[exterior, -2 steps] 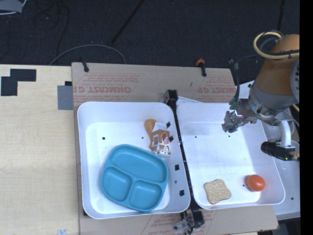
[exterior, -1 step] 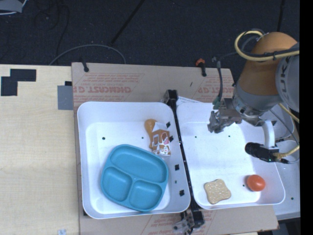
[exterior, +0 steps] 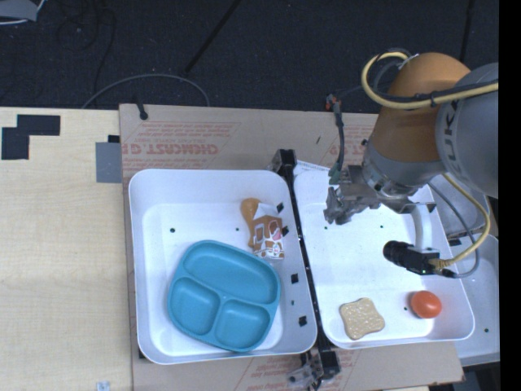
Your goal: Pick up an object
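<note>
**Fingers of the two-finger gripper (exterior: 340, 208) unreadable over bare bin floor**

The fingers are showing as one dark, blurred mass, so I cannot tell whether they are apart or together. The gripper is hanging over the bare upper-left part of the shallow white right-hand bin (exterior: 366, 251), just right of the frame's centre.

The likeliest things to take are lying well apart from it, along the lower edge of that bin. One is a flat tan toast-shaped slice (exterior: 361, 318). Near it, toward the lower right, is a round orange-red ball (exterior: 425, 304). The slice is probably light and fairly stiff, but it is lying low, so a grasp would need to be straddling its opposite edges close to the floor. The ball looks smooth and is likely to roll under a glancing touch, so a hold across its widest middle seems safest.

In the shallow white left-hand bin (exterior: 151, 218), a blue three-compartment plastic plate (exterior: 224, 296) is taking up the lower part. A small printed carton (exterior: 269, 239) and a brown lumpy piece (exterior: 251, 212) are sitting just above it.

The grey arm with its orange band (exterior: 423, 112) is covering the right-hand bin's upper-right corner. The carton is hiding part of the brown piece, its print is too small to read, and the slice's material is not showing clearly.
</note>
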Tool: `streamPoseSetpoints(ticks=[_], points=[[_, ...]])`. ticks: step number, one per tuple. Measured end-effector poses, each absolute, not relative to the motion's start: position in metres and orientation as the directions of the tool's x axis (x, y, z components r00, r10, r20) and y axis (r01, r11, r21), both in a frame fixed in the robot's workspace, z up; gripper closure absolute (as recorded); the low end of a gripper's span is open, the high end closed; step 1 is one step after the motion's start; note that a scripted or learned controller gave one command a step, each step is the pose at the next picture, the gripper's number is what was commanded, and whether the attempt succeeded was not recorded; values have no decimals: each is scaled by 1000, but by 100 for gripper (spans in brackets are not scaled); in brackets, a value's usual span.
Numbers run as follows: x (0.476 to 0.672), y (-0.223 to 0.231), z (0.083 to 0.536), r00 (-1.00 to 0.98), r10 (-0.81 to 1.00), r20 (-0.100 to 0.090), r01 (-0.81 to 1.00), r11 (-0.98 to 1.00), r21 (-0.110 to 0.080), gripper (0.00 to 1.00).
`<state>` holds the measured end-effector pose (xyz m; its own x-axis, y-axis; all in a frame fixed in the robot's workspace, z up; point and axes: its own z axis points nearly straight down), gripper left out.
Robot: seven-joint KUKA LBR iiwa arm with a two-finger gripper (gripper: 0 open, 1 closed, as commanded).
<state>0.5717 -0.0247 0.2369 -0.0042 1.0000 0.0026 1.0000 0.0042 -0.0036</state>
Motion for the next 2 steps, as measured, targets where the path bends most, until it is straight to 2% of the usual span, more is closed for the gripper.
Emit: streamPoseSetpoints(ticks=[2], points=[[556,67,232,-4,1000,1,1000,4,-6,100]])
